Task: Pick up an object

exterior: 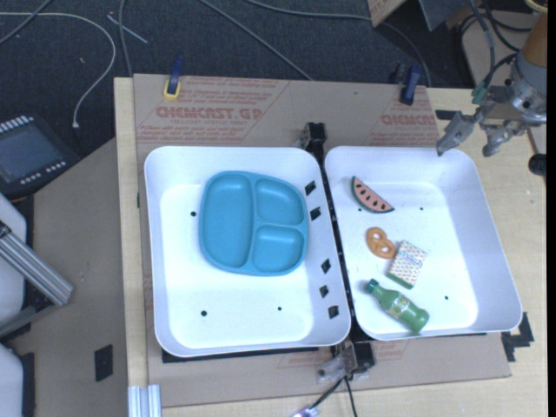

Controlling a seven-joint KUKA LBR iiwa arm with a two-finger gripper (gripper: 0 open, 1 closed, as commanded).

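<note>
Gripper point(473, 135) first: we see it hanging over the far right corner of the right bin point(486, 224), at the end of the arm that comes in from the right, with its two fingers spread apart and nothing between them. It sits well apart from every object, so we judge the task to be at its very start, the approach step, with no grasp yet attempted.

We count four candidates, all in the right bin and all toward its left half. A watermelon slice point(372, 195) lies near the far left corner. A pretzel point(379, 241) sits about midway along the left wall, with a small patterned packet point(407, 263) just beside it, the two touching or nearly so; we cannot tell which. A green bottle point(397, 306) lies on its side near the near left corner, tilted across the floor of the bin. The left bin point(174, 259) carries a blue divided plate point(254, 222) toward its far side.

For the next move we think the gripper must travel toward the left wall of the right bin, settle over one object and descend with the fingers either side of it. The watermelon slice looks the easiest to us, since it stands clear of its neighbours; the pretzel and packet crowd each other, and the round bottle may roll away under closing fingers.
</note>
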